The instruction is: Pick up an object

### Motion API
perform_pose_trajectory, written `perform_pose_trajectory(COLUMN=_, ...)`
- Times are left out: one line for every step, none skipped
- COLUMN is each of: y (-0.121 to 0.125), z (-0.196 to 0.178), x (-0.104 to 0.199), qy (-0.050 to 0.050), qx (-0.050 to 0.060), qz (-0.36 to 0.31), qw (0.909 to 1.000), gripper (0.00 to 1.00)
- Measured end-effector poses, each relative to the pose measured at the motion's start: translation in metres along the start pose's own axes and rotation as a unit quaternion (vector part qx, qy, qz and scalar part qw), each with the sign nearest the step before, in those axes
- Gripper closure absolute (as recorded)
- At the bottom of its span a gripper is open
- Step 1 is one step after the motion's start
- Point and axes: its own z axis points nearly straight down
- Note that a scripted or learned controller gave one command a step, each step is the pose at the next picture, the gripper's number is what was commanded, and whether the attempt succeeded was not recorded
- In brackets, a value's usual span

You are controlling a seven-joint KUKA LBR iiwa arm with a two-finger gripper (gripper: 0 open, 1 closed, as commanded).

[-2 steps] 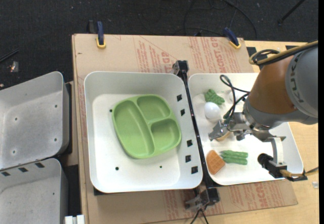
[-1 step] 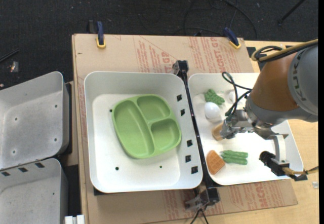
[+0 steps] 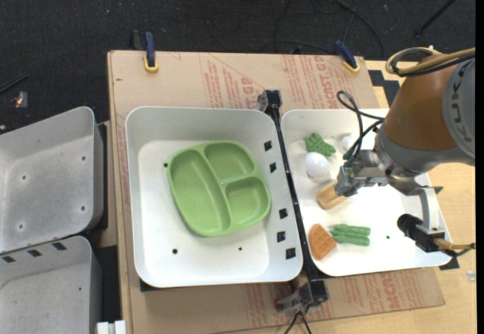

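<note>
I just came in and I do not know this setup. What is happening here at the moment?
A grey and orange robot arm reaches into the right bin, its end effector low over a tan block. Whether it grips the block cannot be seen. Beside it lie a white egg, a green leafy piece, green beans and an orange waffle. The left bin holds a green divided plate.

glossy green plastic plate [image 3: 219, 189], smooth white plastic bins [image 3: 144, 196], matt cardboard bench [image 3: 204, 75].
</note>
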Motion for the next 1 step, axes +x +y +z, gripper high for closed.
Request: perform_pose_trajectory(y=0.0013, z=-0.0458, x=0.0, qy=0.0, qx=-0.001, qz=0.0, qw=1.0, gripper=1.0)
